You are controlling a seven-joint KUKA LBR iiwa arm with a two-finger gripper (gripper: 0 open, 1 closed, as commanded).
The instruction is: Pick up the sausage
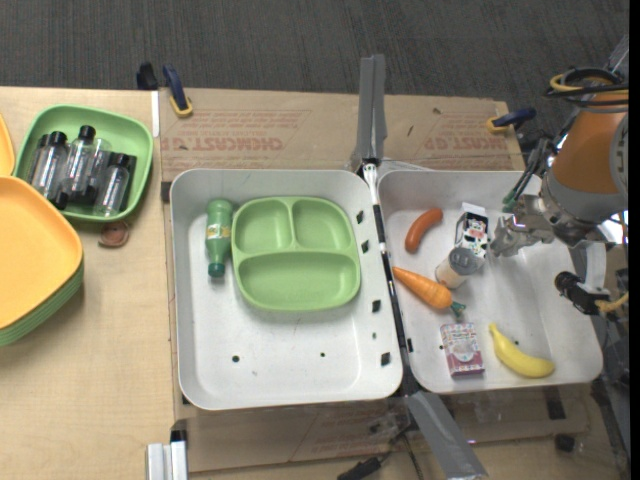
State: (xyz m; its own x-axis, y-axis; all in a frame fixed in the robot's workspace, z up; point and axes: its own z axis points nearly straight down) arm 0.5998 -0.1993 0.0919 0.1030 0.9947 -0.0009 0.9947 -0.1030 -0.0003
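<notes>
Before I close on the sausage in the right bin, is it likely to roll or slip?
Probably both. The sausage looks rounded and smooth, so it may roll sideways if nudged and could squirt out of a pinch near its tapered ends. It lies apart from the carrot, so nothing would stop a roll.

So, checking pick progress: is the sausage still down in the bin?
Yes: the sausage lies on the right bin's floor, apart from the gripper.
</notes>
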